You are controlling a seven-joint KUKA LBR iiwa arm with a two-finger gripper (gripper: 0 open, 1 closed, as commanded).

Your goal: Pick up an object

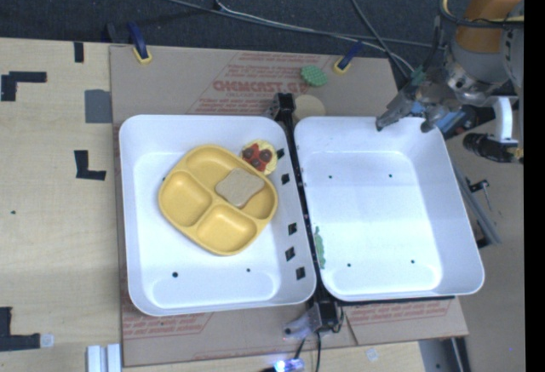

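Camera view from above: two shallow white bins are seen side by side on the counter (51, 217). In the left bin (145, 277), at the centre left of the frame, a yellow divided plate (204, 208) is laid flat. A tan slice of toy bread (239, 186) is rested on the plate's upper right compartments. Just beside the plate's upper right rim, a small red and yellow toy (259, 155) is set on the bin floor; its exact kind cannot be made out. A small green item (319, 244) is seen at the left wall of the right bin (383, 217). The arm is placed at the upper right of the frame, with the claw (406, 112) over the right bin's upper right rim. Its two dark fingers are spread apart, and nothing is gripped between them.
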